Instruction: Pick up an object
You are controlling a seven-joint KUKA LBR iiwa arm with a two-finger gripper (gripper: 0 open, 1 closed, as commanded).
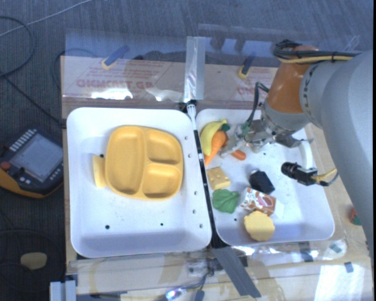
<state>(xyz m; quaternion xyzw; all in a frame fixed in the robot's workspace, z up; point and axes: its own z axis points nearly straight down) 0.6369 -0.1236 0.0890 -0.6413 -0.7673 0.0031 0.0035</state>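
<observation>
Hand [254,133] hovers low in the right bin [313,218] just beside the toy carrot [217,142], its grip impossible to judge, nothing visibly lifted yet.

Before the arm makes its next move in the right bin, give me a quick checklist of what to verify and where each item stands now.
1. Gripper over the right bin: ok, at its far side.
2. Target near the gripper: ok, the carrot and banana lie just left of it.
3. Anything held already: cannot tell.
4. Crowding: not ok, carrot and banana touch each other.
5. Yellow tray out of the way: ok, it lies in the left bin.
</observation>
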